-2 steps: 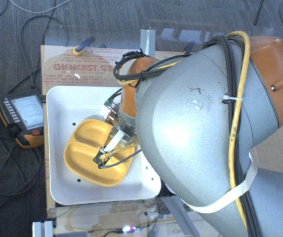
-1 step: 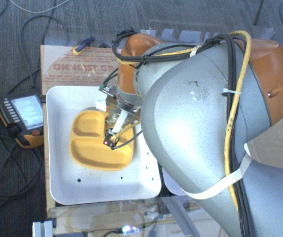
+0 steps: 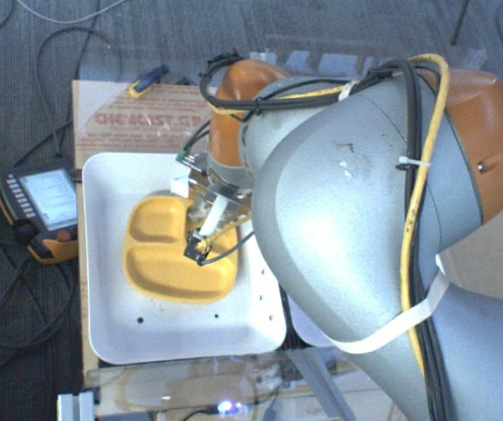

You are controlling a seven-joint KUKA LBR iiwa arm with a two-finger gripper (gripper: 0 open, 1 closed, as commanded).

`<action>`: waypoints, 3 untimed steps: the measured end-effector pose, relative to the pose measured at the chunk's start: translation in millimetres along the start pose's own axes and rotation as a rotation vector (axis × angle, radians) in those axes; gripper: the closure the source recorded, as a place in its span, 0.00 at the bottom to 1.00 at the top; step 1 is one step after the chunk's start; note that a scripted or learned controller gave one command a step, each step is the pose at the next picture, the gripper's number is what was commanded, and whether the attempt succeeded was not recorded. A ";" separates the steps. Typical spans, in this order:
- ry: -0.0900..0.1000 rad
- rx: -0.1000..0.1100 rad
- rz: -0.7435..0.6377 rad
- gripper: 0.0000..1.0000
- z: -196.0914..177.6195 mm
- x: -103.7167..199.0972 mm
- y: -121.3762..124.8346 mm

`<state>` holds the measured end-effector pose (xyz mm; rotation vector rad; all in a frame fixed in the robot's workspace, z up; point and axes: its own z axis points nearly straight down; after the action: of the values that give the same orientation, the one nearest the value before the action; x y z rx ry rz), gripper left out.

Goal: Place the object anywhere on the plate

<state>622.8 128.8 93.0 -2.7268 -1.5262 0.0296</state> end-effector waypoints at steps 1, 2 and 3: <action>-0.005 -0.025 -0.049 0.00 -46.2 -44.5 57.2; -0.031 -0.029 -0.034 1.00 -54.5 -59.7 64.9; -0.001 -0.024 -0.258 1.00 -89.6 -23.1 46.0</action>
<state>652.1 84.6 181.7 -2.5234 -1.8759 0.0096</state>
